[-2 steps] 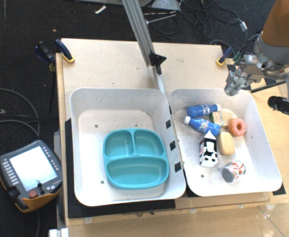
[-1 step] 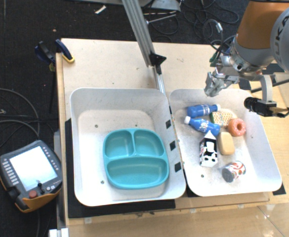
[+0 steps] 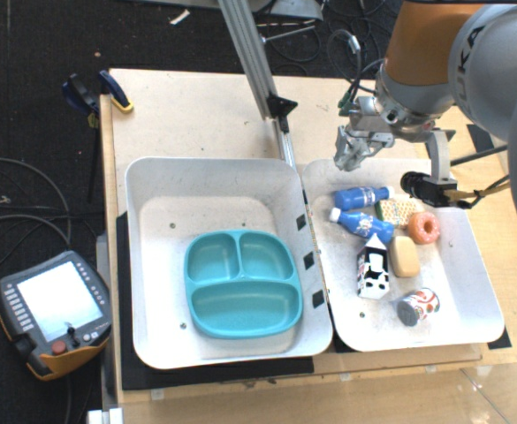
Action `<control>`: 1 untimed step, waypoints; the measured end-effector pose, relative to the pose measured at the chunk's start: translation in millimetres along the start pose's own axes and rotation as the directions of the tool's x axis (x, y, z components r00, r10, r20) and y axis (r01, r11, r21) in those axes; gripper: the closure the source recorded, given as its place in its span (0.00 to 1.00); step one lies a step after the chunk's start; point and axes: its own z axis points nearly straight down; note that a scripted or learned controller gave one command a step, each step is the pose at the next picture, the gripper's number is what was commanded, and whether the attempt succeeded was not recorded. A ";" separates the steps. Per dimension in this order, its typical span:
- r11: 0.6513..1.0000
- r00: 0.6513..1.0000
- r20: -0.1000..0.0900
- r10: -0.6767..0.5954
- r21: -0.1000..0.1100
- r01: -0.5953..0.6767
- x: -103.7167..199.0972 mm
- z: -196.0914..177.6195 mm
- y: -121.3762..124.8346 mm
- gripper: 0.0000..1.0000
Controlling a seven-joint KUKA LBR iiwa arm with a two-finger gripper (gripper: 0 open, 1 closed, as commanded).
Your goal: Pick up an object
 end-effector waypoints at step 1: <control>1.000 1.000 0.000 0.000 0.001 0.000 60.9 14.3 8.0 1.00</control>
